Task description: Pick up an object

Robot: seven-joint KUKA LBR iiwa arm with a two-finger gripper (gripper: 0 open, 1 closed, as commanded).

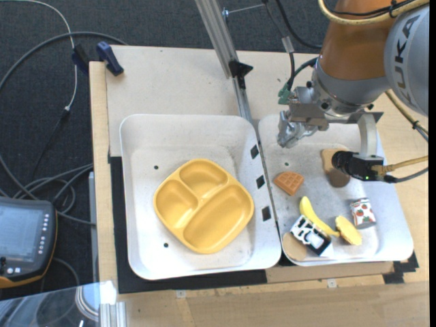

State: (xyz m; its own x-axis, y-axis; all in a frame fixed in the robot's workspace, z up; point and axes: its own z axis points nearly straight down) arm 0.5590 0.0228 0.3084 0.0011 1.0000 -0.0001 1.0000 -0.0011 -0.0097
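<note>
Waffle piece point(289, 182) lying in the right bin point(402, 230) just near of the gripper point(289, 136), empty, opening impossible to tell; risks skidding away or a clip on the divider wall if descent drifts left.

Blue clamp point(109, 57) at bench corner, grey pendant point(24, 237) beside black cables point(41, 29).

Bright, even overhead light; soft shadows under yellow plate point(204, 204) and arm point(364, 39). Glossy sheen on orange band point(357, 19). White bins point(136, 135) near washed out. Focus moderately sharp, slight grain, dark floor underexposed.
</note>
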